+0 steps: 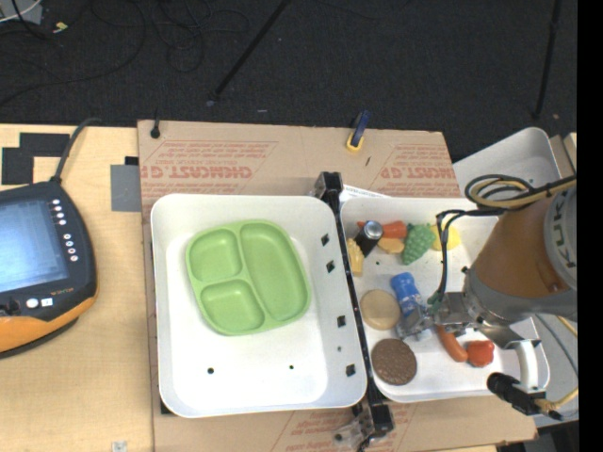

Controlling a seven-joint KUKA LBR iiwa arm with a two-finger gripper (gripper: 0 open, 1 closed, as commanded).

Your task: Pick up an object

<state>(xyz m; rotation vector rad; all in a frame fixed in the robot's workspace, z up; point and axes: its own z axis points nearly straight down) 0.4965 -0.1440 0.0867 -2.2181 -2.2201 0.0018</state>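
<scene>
End effector (421, 320), finger state impossible to tell, sits low in the right bin (429, 391) beside the blue can (406, 292), judged light, rigid and smooth-walled, so best gripped across its cylindrical body at mid-length.

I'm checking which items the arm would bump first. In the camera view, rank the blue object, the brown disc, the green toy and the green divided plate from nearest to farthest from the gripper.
Measured from the gripper:
1. Blue object, just above it in the right bin.
2. Brown disc, just below-left; nearly as close.
3. Green toy, at the bin's far edge.
4. Green divided plate, in the left bin.
</scene>
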